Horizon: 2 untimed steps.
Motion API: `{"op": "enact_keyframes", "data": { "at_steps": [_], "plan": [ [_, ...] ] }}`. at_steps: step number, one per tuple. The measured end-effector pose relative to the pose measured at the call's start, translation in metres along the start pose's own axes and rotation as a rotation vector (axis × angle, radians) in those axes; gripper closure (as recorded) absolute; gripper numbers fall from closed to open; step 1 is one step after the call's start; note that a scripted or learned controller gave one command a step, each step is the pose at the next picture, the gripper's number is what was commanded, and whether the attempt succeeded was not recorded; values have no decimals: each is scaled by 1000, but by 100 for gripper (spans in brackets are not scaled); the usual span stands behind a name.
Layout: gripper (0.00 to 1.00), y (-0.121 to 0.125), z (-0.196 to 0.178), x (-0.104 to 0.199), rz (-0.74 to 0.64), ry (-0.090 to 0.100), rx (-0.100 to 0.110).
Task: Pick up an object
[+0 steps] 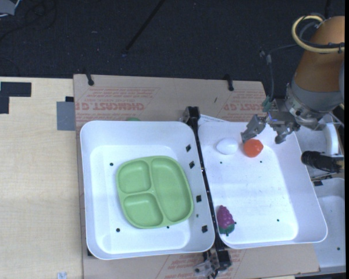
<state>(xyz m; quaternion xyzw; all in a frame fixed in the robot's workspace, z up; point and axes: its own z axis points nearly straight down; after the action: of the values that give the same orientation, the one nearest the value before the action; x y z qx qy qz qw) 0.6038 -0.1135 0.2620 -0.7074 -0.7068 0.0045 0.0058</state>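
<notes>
Currently my hand (266,130) hangs over the far end of the right bin (305,214), near its back wall. Its two fingers are spread apart: one dark finger (250,131) angles down to the left, the other (282,133) sits to the right. Nothing is between them; I hold no object.

Orange ball (253,148): on the right bin floor, just below my left finger, whose tip looks very close to or touching the ball's top edge. I cannot tell which. White egg-like piece (226,146): just left of the ball, apart from it, also on the bin floor near the back. Purple grape bunch (225,219) with a green bit: near corner of the right bin, close against the divider between the bins, well apart from my hand.

Left bin (99,150): holds a green plate (154,191) with three compartments, lying flat at the middle, turned slightly askew.

My arm's orange band (323,54) shows at upper right above the grey wrist, with a looped cable (302,34) beside it. Both bins sit on a cardboard sheet (163,100) with red printing, on the bench (29,185). A black clamp (191,114) sits where the bins meet at the back.
</notes>
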Motion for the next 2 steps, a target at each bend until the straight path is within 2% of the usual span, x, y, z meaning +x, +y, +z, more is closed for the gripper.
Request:
{"op": "enact_keyframes", "data": {
  "at_steps": [1, 2],
  "plan": [
    [0, 2, -7, 0, -2, -1, -11],
    [0, 9, 39, 2, -2, -1, -8]
  ]
}}
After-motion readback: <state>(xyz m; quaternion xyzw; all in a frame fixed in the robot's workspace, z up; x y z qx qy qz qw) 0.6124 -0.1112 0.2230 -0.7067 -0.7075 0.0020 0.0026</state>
